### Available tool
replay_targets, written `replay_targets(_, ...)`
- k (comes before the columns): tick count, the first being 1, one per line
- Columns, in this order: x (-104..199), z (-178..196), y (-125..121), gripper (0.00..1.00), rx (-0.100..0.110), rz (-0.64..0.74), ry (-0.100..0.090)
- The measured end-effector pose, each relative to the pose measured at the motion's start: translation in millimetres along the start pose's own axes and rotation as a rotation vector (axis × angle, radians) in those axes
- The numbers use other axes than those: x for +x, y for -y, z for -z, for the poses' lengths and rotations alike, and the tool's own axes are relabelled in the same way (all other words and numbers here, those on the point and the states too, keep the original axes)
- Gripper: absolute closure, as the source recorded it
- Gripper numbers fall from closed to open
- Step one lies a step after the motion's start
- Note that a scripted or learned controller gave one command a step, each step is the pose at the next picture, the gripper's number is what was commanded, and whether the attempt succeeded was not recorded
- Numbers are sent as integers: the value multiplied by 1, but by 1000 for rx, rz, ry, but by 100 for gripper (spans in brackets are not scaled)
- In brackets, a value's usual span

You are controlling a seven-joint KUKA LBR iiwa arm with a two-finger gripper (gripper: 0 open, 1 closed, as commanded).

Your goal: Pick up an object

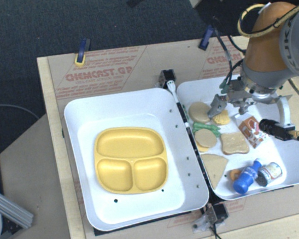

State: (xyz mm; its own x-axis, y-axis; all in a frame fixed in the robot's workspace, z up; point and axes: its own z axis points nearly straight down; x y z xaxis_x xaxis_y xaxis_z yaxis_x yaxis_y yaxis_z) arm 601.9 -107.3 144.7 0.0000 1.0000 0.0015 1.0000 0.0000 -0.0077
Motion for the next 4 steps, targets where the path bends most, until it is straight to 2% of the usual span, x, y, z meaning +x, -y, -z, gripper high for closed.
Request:
replay_targets(1,1,-52,0,0,-4,0,1)
replay_targets(2,0,-38,-2,100,-12,-1,2)
replay_targets(3,-2,10,-11,100,-15,1,4)
replay_targets(4,-6,54,-9,100,-14,0,3)
